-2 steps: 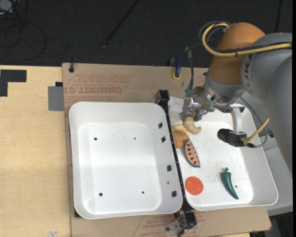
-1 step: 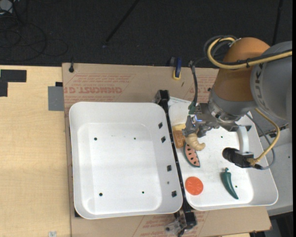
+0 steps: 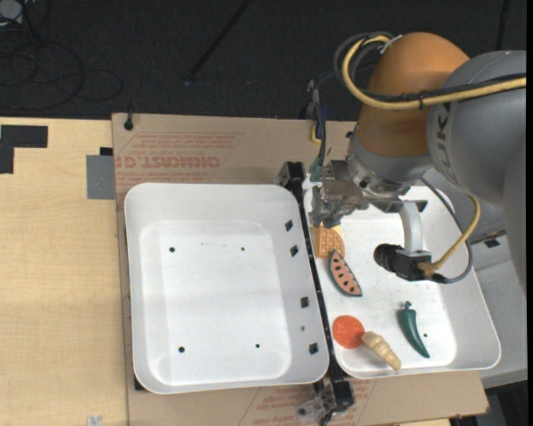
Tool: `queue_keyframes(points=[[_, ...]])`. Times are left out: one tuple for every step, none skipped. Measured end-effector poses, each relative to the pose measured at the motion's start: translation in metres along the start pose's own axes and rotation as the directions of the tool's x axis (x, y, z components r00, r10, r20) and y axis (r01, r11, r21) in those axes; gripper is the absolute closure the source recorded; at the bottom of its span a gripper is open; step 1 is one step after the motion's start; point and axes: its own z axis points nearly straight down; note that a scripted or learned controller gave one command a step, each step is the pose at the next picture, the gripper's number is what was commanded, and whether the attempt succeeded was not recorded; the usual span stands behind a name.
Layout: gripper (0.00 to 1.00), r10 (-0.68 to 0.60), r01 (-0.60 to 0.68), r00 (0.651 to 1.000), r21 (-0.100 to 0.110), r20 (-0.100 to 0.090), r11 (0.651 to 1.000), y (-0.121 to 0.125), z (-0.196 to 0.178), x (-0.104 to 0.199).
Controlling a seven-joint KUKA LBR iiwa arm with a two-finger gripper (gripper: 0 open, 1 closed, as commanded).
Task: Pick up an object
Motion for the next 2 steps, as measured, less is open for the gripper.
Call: queue_keyframes(points=[[1.00,0.002,-0.002,1.000,0.005,0.001,1.000,-0.046,-0.035,0.040],[1.00,0.001,-0.001,1.000,0.001,0.001,1.000,-0.033,-0.047,0.093]])
